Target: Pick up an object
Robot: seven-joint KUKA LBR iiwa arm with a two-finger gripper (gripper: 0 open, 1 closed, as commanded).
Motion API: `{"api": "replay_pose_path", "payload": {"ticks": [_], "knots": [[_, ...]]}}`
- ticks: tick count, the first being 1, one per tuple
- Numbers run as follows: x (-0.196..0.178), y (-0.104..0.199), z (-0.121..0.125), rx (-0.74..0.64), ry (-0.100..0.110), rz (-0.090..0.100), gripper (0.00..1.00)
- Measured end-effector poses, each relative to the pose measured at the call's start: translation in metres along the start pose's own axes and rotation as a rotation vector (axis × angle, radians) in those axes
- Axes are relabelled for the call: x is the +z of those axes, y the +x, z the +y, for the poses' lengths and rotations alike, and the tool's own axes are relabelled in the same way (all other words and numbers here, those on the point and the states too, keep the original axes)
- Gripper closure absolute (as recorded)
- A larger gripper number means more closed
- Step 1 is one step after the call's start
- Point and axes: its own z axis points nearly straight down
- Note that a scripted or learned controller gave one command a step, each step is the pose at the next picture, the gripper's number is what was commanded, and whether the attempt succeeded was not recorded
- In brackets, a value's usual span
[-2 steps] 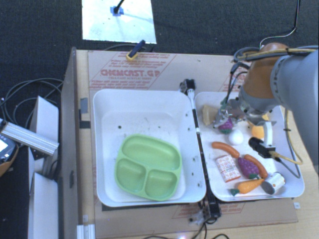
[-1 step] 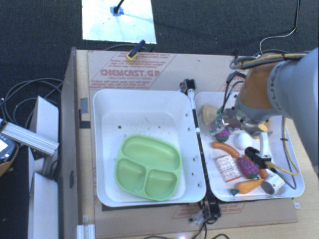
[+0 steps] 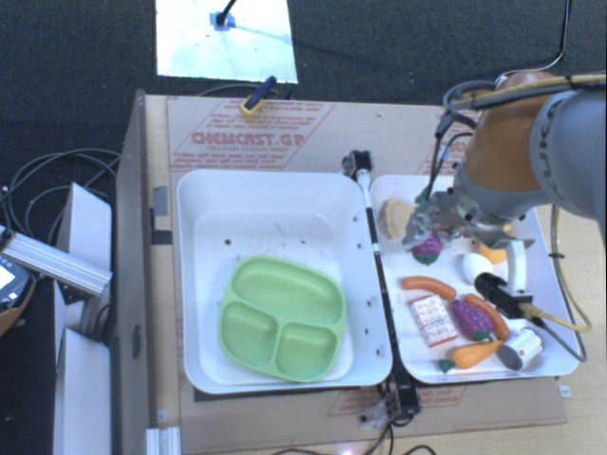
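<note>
Toy food is gathered in the right bin point(image 3: 550, 254), while the left bin point(image 3: 199, 254) is taken up by a green divided plate point(image 3: 282, 318) lying flat toward its near side. Just right of the divider between the bins, a pale round bread-like piece point(image 3: 393, 219) is seen, and beside it a purple item point(image 3: 428, 248) lies directly under the gripper point(image 3: 424, 232), which is lowered over it (whether the fingers are spread or closed on it cannot be told from this angle). Further toward the near edge, a red-orange sausage point(image 3: 429, 285), a small printed box point(image 3: 432, 319), a purple grape cluster point(image 3: 472, 317) and an orange carrot point(image 3: 474, 353) are laid close together. A white egg point(image 3: 473, 265) and a metal cup point(image 3: 521, 348) are placed further right.
</note>
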Motion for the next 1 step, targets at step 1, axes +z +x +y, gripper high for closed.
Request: {"api": "replay_pose_path", "payload": {"ticks": [1], "knots": [[-0.0142, 0.0089, 0.0064, -0.001, 0.004, 0.0, 1.0]]}}
